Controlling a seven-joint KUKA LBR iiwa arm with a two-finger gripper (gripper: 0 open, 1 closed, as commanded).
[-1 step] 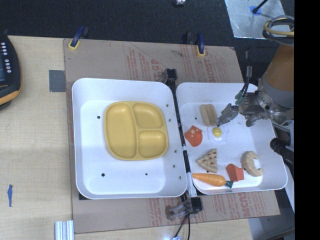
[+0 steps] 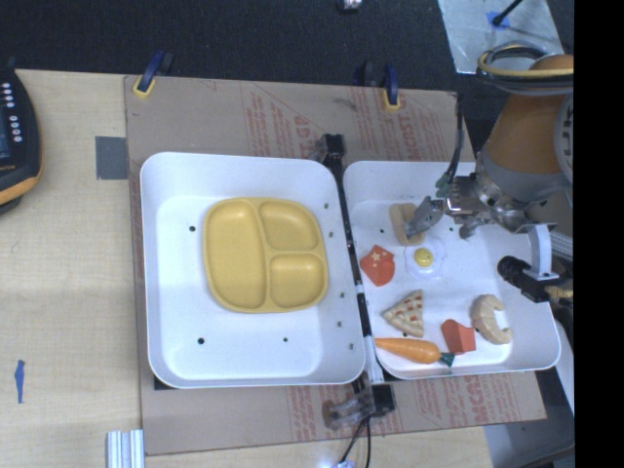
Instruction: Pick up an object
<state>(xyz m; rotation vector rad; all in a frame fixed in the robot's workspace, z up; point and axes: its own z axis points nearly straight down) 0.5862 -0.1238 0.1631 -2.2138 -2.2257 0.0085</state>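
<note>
At the right edge of the frame, the arm (image 2: 526, 130) shows as a broad rounded body with an orange band, topped by a grey ring with a dark rim near the upper right corner. Below the orange band the casing turns grey and metallic. From there a cluster of dull silver and dark metal parts reaches toward the frame's centre, ending in the end effector (image 2: 426, 217), which looks grey and slim. A thin dark cable runs down beside the arm's left side. A black part with a white piece sits lower right.
</note>
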